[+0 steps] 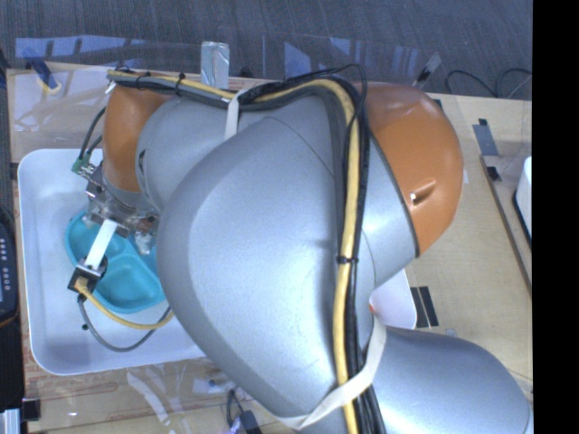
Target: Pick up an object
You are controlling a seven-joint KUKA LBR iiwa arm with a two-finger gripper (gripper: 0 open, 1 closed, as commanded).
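A light blue, bowl-like object lies in the left white bin, near its middle. My gripper reaches down over the blue object's upper part, and the wrist hides where they meet. The big grey arm with its orange band covers most of the view, from the right to the centre. I cannot tell whether anything is between the gripper's jaws.
A corner of the right bin peeks out beneath the arm, with a small red-orange bit at its edge. The wooden bench runs along the right. The left bin's front rim is near the bench's front edge.
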